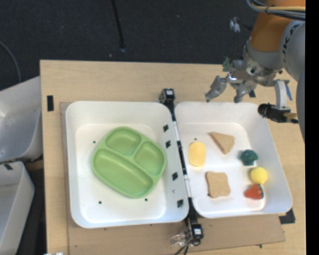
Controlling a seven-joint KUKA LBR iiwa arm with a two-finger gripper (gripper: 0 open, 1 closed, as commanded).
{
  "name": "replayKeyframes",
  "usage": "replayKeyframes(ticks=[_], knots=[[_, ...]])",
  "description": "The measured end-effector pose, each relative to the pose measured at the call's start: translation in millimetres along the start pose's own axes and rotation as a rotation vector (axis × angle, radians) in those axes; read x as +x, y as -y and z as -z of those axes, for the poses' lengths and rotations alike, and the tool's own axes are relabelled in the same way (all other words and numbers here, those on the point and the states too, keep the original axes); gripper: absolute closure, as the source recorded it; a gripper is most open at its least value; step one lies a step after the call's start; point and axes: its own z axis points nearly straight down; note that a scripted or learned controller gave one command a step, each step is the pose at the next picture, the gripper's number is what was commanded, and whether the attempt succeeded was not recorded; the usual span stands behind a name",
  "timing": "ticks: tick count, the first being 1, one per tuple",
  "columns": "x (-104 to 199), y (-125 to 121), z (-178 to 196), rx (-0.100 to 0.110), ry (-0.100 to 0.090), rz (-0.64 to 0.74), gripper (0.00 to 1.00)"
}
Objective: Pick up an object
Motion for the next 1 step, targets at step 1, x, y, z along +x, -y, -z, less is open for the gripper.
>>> replayKeyframes(ticks=[1], knots=[[0.3, -2.2, 8.7, -0.014, 0.001, 0.002, 0.00]])
